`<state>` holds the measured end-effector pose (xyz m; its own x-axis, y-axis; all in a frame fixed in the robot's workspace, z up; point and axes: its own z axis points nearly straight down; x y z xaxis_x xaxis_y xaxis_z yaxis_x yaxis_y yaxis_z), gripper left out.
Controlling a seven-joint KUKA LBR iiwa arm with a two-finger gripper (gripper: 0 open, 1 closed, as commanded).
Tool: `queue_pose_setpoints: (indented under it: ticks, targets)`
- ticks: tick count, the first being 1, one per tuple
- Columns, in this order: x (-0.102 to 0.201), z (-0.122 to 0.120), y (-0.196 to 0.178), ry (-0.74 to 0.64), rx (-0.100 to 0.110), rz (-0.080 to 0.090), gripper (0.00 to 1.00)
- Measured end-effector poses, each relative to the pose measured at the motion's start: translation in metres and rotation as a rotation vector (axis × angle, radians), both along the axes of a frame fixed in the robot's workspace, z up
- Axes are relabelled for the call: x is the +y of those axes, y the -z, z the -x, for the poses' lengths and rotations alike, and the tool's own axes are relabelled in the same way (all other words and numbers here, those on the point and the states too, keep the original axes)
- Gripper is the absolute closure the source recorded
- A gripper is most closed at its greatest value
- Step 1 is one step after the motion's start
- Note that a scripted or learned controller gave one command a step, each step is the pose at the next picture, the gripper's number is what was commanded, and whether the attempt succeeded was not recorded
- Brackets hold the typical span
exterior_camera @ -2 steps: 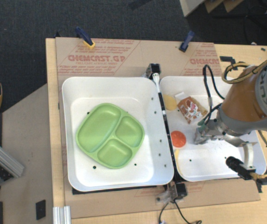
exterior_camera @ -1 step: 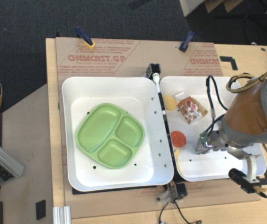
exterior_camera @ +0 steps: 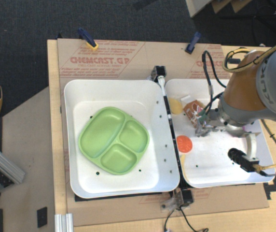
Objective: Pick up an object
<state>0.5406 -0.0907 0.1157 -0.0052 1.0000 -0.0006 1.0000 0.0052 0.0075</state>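
The right bin [exterior_camera: 215, 175] holds three small things. A brown speckled packet [exterior_camera: 192, 108] lies near its far left, with a pale yellow piece [exterior_camera: 176, 106] just left of it. An orange round disc [exterior_camera: 184, 144] rests by the bin's left wall. My gripper [exterior_camera: 202, 126] is low over the right bin, at the near right edge of the brown packet and up and to the right of the orange disc. The arm's grey and orange body [exterior_camera: 246, 93] hides the bin's right part.
The left bin [exterior_camera: 75, 129] contains a light green divided plate [exterior_camera: 114, 139] with three compartments. A black divider with clamps [exterior_camera: 166, 115] runs between the bins. Cardboard [exterior_camera: 104, 57] lies under both bins, with blue clips at its far edge.
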Motion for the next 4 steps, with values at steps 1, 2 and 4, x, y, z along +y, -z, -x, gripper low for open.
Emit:
queue_pose_setpoints:
  ticks: [1, 2, 4]
  targets:
    - [-0.01, 0.064, 0.032, 0.008, 0.012, -0.002, 1.0]
    - [0.059, 0.01, -0.075, -0.004, -0.007, -0.001, 1.0]
    - [0.185, -0.018, -0.208, -0.003, 0.001, -0.003, 1.0]
